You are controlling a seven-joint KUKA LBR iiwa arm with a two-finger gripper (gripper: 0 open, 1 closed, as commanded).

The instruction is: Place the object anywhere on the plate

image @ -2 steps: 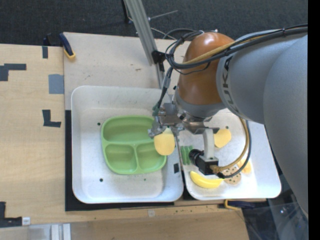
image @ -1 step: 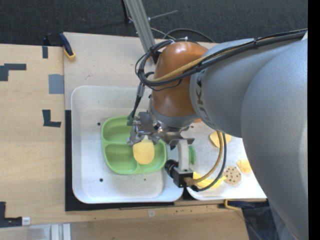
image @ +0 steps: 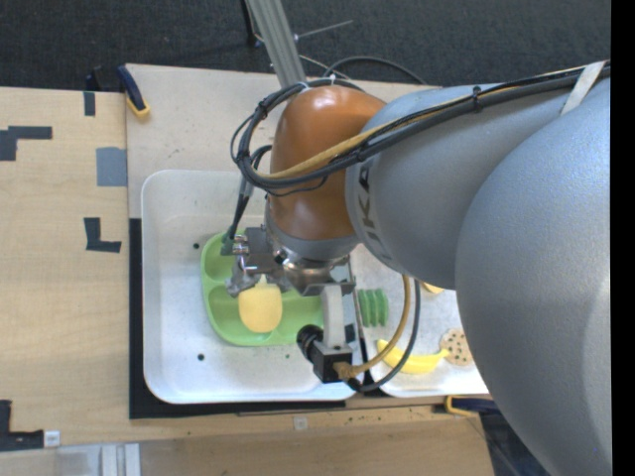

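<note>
The pale yellow object (image: 260,310) on the green plate (image: 220,317) looks light, smooth and rounded, best pinched across its middle; the gripper (image: 260,278) state I cannot tell.

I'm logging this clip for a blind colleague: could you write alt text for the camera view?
A grey arm with an orange band reaches from the right over a shallow white bin, its pincer just above a round pale-yellow object resting on a green plastic plate. More small items lie to the right.
</note>
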